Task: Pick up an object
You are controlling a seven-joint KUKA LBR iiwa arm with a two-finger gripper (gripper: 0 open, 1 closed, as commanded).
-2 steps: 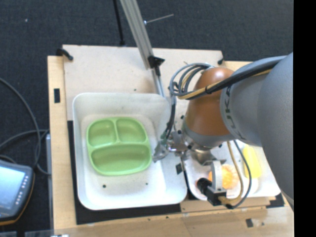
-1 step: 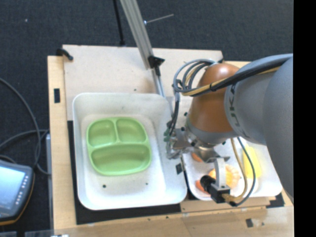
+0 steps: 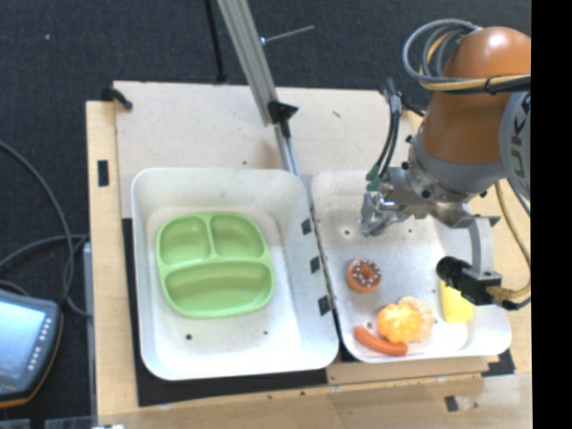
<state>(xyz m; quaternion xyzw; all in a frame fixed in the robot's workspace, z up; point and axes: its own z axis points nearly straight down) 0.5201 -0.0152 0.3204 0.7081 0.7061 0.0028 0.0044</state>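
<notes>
Left bin point(image 3: 152, 239): white, faintly speckled.
Divided plate point(image 3: 214, 263): light green, plain.
Right bin point(image 3: 483, 333): white, same dark flecks.
Doughnut point(image 3: 364, 275), 12 o'clock from the orange toy: brown, pale sprinkles.
Orange toy point(image 3: 404, 321): bright orange, segmented.
Carrot-like piece point(image 3: 380, 341), 7 o'clock of it: red-orange.
Block point(image 3: 456, 306), 3 o'clock: yellow.
Arm point(image 3: 469, 105): orange band, grey below.
Gripper point(image 3: 375, 211): silver-grey metal.
Bench point(image 3: 197, 128): pale beige.
</notes>
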